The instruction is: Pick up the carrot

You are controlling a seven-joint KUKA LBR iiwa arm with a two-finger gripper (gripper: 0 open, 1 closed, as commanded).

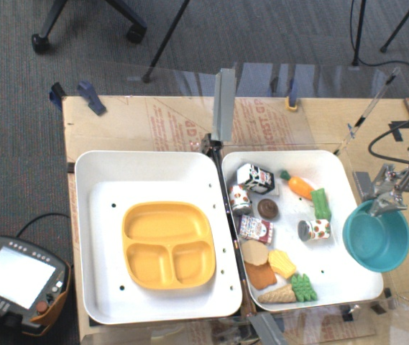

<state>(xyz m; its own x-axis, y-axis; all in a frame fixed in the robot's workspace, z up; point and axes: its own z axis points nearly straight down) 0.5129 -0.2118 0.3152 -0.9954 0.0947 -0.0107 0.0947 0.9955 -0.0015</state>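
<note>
Camera view. Two white bins sit side by side on the bench. The left bin (89, 185) holds a yellow three-compartment tray (169, 244), lying flat near its centre.

The right bin (333, 165) holds the small items. The carrot (299, 186), orange with a green top, lies in the far half of this bin, tilted, just beside a green vegetable piece (321, 203) to its right. A black-and-white carton (255, 178) lies to the carrot's left. Nearer the middle are a small patterned can (239, 198), a brown round piece (267, 208), a red-and-white carton (255, 229) and a second patterned can (315, 229) on its side. At the near edge lie a toast slice (256, 253), a yellow piece (282, 263) and a green leafy piece (303, 287).

A teal bowl (377, 240) overlaps the right bin's right rim. The state of the gripper cannot be told.
</note>
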